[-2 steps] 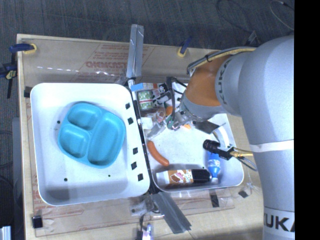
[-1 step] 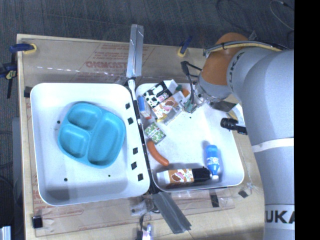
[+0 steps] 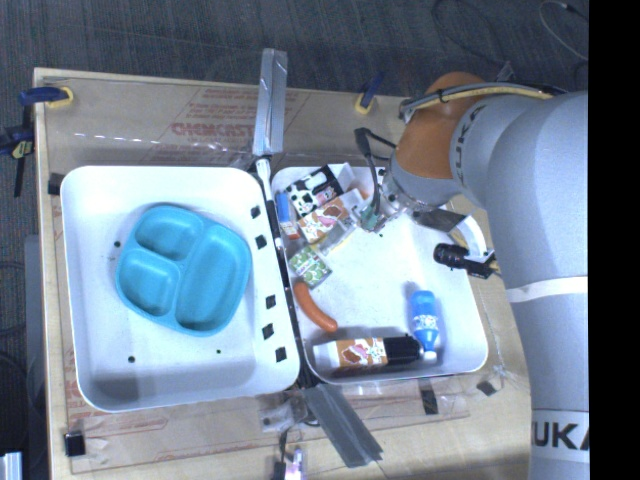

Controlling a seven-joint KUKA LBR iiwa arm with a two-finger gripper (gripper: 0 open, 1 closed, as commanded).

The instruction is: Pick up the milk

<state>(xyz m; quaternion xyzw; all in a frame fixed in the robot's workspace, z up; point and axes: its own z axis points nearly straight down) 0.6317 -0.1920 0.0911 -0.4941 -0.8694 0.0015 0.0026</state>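
1. The brown bottle [image 3: 375,352] lies along the near wall of the right bin [image 3: 452,298].
2. The milk [image 3: 312,190], a carton with cow pattern, lies at the far left corner of this bin, not lifted.
3. The gripper [image 3: 374,218] is just right of the milk; I cannot tell its opening.
4. The pick is not done yet.

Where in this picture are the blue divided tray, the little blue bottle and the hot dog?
blue divided tray [image 3: 185,268]: camera view, on its middle ridge, in the left bin.
blue bottle [image 3: 425,320]: camera view, on its label, in the right bin.
hot dog [image 3: 315,309]: camera view, on its middle, near the divider.
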